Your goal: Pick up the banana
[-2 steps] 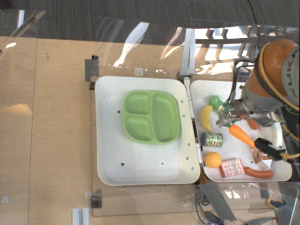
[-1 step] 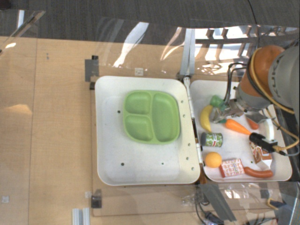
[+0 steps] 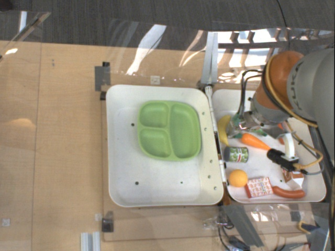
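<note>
- Banana [image 3: 224,129] lying at the left edge of the right bin [image 3: 314,195], partly hidden under the arm's wrist.
- Gripper [image 3: 242,122] low over the banana's right side; finger state impossible to tell.
- Carrot [image 3: 255,141], small can [image 3: 236,154], orange [image 3: 238,178], red-and-white packet [image 3: 259,187] and sausage [image 3: 287,193] nearby in that bin.
- Green divided plate [image 3: 170,129] in the left bin [image 3: 123,187].

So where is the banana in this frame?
In the camera view, the banana lies in the right bin, against its left wall, just above the small can and left of the carrot, beneath the arm's wrist.
</note>
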Robot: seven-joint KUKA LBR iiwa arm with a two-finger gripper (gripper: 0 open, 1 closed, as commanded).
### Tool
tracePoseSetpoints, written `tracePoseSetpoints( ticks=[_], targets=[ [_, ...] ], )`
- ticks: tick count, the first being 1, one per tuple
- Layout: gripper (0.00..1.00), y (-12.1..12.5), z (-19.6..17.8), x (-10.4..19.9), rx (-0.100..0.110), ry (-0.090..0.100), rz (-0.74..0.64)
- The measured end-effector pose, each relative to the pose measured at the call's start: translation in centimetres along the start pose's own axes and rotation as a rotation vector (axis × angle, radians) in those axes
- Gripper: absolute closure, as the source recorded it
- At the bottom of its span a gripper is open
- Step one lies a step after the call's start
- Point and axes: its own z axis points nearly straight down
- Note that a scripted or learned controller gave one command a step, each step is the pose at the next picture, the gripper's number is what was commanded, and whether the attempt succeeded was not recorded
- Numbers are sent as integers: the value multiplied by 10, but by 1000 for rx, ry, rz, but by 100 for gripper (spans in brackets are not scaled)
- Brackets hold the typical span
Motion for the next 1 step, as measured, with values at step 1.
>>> tracePoseSetpoints(
  ticks=[1],
  targets=[
    [0, -48, -2, 3, -5, 2, 73]
  ],
)
